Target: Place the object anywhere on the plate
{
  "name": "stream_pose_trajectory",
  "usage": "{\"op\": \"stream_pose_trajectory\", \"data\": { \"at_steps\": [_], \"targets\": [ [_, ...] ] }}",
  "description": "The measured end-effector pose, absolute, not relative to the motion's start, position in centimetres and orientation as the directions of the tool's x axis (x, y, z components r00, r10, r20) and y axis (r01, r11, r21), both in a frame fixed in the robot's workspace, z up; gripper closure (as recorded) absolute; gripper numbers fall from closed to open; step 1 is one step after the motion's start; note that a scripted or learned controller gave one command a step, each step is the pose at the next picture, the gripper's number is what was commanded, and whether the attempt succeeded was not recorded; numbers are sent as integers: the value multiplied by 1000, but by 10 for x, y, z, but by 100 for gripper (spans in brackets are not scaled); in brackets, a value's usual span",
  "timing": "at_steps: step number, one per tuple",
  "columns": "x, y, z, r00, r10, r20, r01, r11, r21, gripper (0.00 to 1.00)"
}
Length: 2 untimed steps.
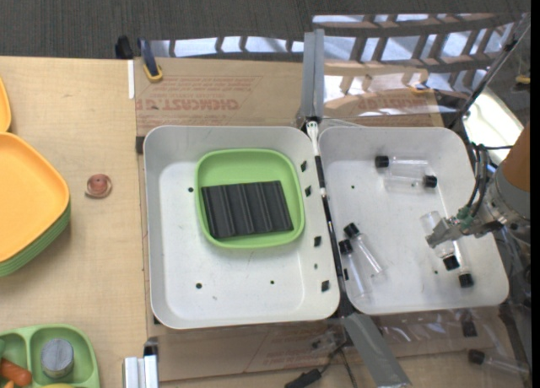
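A green plate lies in the left white bin, with a dark ribbed rectangular block flat on it. Several clear vials with black caps lie in the right bin: one near the back, one at the front left, and one at the right. My gripper hangs low over the right side of the right bin, directly at that right-hand vial. Two black caps lie just in front of it. The arm's wrist hides what is under the gripper.
On the wooden bench to the left are stacked orange plates, a small red knob and a green divided tray. Cardboard lies behind the bins and a metal divider stands between them.
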<state>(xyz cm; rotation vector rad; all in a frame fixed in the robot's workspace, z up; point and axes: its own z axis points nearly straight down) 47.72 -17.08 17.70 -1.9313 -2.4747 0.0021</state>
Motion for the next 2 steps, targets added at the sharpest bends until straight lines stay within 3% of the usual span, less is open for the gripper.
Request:
{"op": "stream_pose_trajectory", "data": {
  "at_steps": [1, 2],
  "targets": [
    [478, -178, 224, -284, 959, -1, 959, 284, 0, 100],
    [477, -195, 170, -390, 921, 1, 921, 390, -2, 100]
  ]
}}
